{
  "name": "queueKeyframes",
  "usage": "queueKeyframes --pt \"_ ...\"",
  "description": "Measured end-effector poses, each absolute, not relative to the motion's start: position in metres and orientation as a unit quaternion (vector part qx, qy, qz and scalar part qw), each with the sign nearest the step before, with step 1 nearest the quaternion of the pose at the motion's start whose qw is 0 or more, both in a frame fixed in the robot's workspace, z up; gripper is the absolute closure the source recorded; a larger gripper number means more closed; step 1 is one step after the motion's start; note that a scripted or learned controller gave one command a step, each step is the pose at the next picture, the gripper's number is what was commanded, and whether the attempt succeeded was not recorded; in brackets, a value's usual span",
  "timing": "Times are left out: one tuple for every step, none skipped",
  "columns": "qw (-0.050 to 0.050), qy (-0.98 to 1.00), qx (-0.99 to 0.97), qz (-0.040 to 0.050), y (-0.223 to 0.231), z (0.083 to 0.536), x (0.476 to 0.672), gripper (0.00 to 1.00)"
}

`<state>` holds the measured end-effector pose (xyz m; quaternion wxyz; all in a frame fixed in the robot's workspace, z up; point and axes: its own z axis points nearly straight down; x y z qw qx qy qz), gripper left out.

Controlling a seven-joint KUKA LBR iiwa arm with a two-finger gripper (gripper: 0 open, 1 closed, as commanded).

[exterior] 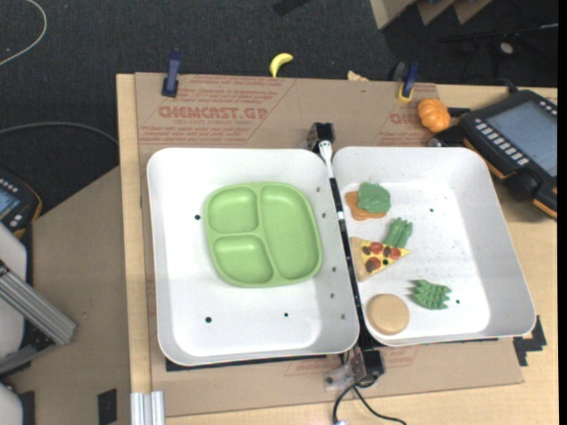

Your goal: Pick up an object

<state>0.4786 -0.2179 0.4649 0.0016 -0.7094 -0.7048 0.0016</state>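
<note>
The right bin [461,171] holds five toy foods, all close to the divider [341,237] between the bins. A burger [368,200] lies nearest the divider's far end; asparagus [399,232] and a pizza slice [378,255] sit just right of its middle, near each other. A bun [388,313] and a green leaf [431,295] lie by its near end. The left bin [177,317] carries a green plate [262,234].

Gripper state: cannot tell.

Risks, as judged: flat pieces may slip; closeness to the divider wall may block a finger; neighbouring pieces may get nudged.
</note>
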Motion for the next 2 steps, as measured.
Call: queueKeyframes --pt "0.002 -0.706 -0.708 0.0011 -0.224 0.419 0.479 1.0" --pt "0.008 -0.707 -0.707 0.0028 -0.199 0.244 0.477 1.0"
